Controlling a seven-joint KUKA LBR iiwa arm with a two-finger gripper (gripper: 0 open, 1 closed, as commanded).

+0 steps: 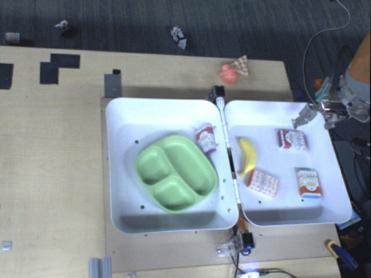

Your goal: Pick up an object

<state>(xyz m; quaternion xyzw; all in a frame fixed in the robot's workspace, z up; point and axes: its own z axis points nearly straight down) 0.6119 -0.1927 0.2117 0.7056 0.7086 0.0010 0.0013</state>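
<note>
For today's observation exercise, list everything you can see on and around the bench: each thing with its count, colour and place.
bins: two, white, side by side on the bench
divided plate: one, green, left bin
small packet: one, red and white, left bin, at the plate's upper right
banana: one, yellow, right bin, near the divider
cartons: three, red, white and orange, right bin
pink ball: one, on the bench behind the bins
arm: one, grey with orange, right edge
claw: one, above the right bin's far right corner
</note>
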